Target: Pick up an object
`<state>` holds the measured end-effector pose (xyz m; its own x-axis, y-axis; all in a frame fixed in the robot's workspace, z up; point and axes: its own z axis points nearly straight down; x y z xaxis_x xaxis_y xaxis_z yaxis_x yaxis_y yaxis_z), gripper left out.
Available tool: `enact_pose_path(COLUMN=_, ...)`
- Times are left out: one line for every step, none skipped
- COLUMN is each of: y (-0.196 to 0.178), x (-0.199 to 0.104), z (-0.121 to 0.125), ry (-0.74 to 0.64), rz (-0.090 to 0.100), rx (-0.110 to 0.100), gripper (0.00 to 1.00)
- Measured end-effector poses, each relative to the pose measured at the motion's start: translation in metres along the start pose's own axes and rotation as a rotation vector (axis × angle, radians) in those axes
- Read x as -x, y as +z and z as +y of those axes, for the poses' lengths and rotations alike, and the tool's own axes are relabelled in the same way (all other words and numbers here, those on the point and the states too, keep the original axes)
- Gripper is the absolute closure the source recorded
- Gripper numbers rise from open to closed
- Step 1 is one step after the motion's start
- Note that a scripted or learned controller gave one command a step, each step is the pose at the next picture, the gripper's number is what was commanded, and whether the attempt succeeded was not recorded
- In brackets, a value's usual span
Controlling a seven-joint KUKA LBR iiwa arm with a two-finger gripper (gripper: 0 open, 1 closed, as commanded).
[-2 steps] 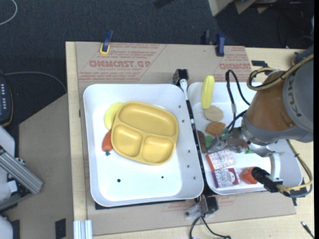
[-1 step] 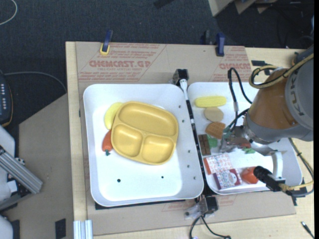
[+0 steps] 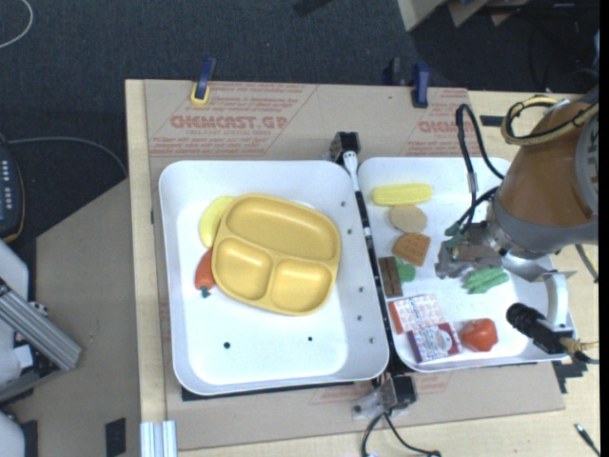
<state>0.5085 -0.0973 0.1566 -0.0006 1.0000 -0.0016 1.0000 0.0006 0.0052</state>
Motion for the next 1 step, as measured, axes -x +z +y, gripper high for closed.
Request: enact_pose_path(y=-0.0511, x=0.0106, z=-0.0002, ry=0.001, rz=0.000, rx=0.001, gripper=1.00)
